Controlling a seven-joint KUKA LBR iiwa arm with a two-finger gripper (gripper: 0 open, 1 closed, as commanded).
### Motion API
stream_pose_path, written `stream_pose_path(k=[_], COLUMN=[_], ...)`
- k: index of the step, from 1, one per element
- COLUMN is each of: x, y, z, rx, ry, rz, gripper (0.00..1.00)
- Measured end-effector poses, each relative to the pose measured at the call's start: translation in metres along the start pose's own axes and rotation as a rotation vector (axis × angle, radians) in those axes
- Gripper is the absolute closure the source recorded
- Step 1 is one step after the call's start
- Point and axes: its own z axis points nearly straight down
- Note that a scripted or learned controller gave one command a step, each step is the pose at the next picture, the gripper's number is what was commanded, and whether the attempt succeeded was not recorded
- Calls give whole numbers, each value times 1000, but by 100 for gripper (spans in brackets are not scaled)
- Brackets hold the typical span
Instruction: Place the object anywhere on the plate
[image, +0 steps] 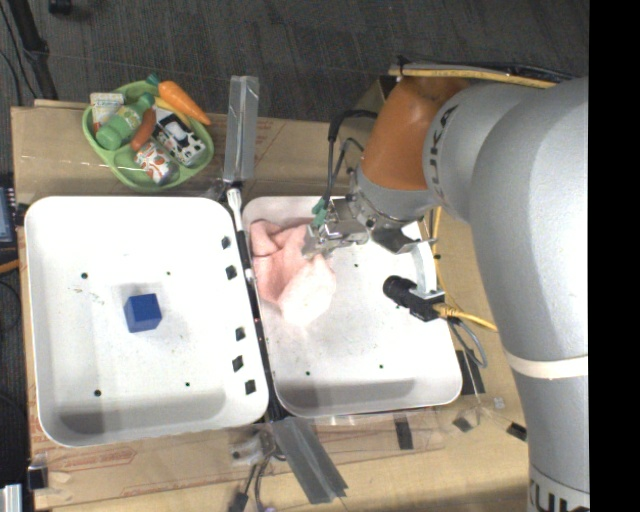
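Dark carpet surrounds a bench carrying 2 shallow white bins, and the right bin (400, 370) serves as the landmark from here on. Whether the jaws are spread or pinching cannot be told; the gripper (330, 238) sits low over the pink cloth (290, 270), touching or nearly touching its upper edge, in the upper left part of that bin. No cloth is plainly visible between the tips, so a hold cannot be claimed.

By its look the cloth is light, soft and limp: it would sag and trail when lifted, and a pinch on a raised fold near the crumpled middle seems safer than on a flat edge. No plate can be made out.

Above the gripper the wrist points down, the orange band (400, 130) sits over the bin's upper rim, and the grey arm (530, 230) runs off beyond the bin's right side.

Left of the landmark, the other bin (60, 330) holds a blue cube (143, 312); beyond it a green bowl (100, 145) of toy food rests on the bench
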Motion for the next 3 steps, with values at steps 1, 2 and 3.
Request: stream_pose_path(k=[1,2,3], x=[1,57,108], y=[0,17,24], z=[-40,-40,-47], rx=[-2,0,-2], ry=[-1,-2,-4], rz=[-8,-414,-820], gripper=[100,100,100])
